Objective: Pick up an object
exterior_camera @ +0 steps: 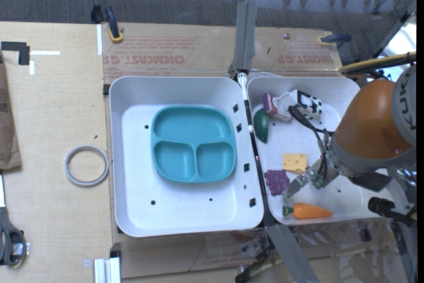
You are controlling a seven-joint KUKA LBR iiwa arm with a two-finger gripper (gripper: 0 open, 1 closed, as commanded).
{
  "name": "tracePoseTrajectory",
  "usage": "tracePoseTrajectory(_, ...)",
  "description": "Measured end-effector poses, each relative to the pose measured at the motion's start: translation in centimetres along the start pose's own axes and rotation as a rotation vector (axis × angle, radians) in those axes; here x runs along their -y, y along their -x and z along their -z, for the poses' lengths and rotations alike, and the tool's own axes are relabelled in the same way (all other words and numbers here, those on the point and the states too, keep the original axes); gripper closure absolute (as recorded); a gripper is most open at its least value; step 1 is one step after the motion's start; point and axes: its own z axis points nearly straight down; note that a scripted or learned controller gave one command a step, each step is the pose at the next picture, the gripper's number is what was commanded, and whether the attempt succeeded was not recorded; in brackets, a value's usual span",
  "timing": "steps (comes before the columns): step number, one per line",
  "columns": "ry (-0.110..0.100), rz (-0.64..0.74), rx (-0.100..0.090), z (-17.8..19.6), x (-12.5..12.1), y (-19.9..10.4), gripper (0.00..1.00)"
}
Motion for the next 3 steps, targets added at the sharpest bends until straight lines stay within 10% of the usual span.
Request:
tracePoseTrajectory(1, 0.001, 0.048, 0.002, 0.08, -4.78, 4.57, 0.0)
tracePoseTrajectory(2, 0.003, 0.045, 0.004, 1.07, -4.8, 4.72, 1.0)
tracePoseTrajectory(3, 0.003, 0.045, 0.004, 1.07, -4.8, 4.72, 0.0)
